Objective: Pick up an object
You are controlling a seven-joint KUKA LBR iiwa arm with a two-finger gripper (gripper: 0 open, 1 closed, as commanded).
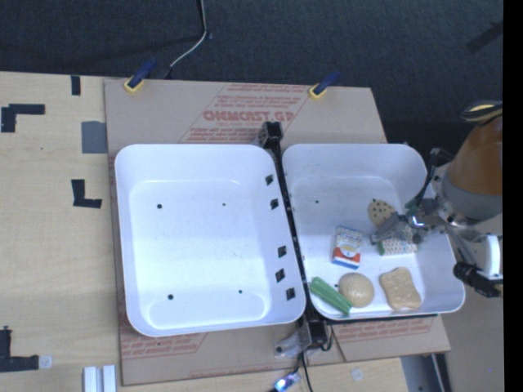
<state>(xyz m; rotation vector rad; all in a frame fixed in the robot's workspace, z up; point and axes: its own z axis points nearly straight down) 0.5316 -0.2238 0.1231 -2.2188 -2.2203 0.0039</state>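
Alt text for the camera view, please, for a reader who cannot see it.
The gripper is low in the right bin, among a small carton, a green item, a round tan item and a tan sponge-like block. The left bin sits alongside.

The two bins look like smooth, shiny white plastic. They sit on a flat brown cardboard sheet. The bench looks like pale wood.

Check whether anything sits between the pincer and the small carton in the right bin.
Nothing visible does. The pincer hangs just right of the small carton, bare bin floor between them. The speckled cookie lies behind; the round bun in front.
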